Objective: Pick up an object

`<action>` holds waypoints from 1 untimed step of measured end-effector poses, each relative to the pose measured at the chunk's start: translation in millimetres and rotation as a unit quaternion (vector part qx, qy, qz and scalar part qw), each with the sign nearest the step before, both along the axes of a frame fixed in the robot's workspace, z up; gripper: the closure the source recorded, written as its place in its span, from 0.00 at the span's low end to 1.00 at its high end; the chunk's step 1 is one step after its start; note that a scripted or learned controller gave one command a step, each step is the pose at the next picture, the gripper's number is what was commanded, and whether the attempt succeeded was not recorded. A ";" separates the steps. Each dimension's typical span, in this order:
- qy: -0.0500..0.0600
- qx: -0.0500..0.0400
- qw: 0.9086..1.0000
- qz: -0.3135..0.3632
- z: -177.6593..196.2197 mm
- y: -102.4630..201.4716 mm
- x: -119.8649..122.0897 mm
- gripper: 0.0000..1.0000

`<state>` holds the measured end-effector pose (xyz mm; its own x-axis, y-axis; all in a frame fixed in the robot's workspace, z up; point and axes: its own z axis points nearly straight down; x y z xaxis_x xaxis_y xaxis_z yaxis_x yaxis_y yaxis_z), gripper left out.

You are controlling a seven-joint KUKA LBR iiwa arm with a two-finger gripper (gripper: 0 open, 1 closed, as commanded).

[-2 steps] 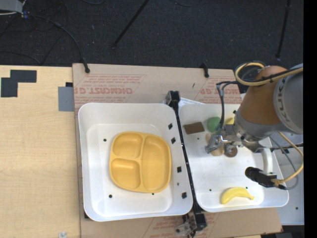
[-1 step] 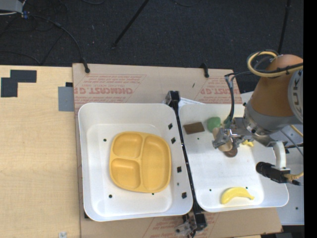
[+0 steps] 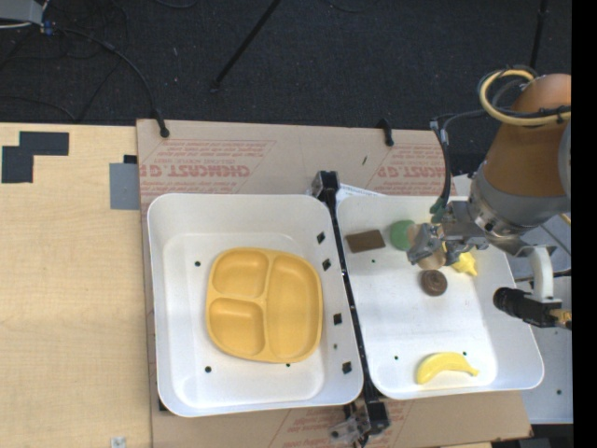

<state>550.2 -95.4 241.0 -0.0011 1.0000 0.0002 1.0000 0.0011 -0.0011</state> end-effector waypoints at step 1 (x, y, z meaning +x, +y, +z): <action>0.001 0.000 1.000 0.001 2.8 41.9 17.1 1.00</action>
